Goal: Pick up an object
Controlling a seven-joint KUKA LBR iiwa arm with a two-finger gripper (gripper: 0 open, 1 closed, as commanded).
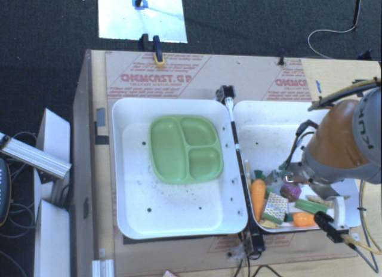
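Note:
In the right bin [262,128], several small objects lie along the front edge. An orange carrot [257,196] lies at the left, with a patterned yellow and green block [275,208] beside it. Further right are a dark purple piece [291,191], a green piece [311,205] and a small orange piece [303,219]. My gripper [286,178] hangs low over this pile, just above the purple piece, under the arm's orange band [337,138]. The arm hides part of the pile.
The left bin [134,210] holds a green divided plate [185,149] near its middle. A black divider rail [237,150] runs between the two bins. Bare white floor fills the far half of the right bin.

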